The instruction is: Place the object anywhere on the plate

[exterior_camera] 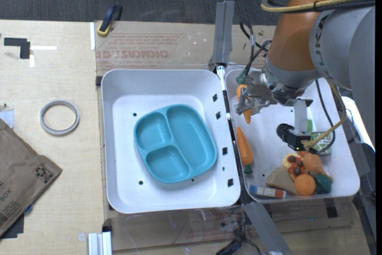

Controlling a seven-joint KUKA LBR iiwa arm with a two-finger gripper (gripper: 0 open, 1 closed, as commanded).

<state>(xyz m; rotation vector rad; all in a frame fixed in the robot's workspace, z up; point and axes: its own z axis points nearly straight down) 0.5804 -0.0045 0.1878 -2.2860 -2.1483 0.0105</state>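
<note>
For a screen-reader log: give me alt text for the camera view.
The gripper hangs over the right bin, among toy foods including a carrot. The blue divided plate sits in the left bin with nothing on it.

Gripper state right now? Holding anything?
Gripper: over the right bin, near a small orange item; whether it is open, shut or holding cannot be told.

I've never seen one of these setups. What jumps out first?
The bright turquoise three-compartment plastic plate sits alone in the left white bin. Over the right white bin, the big grey arm with its orange band hangs above a jumble of toy food, including an orange plastic carrot by the bin's left wall.
</note>
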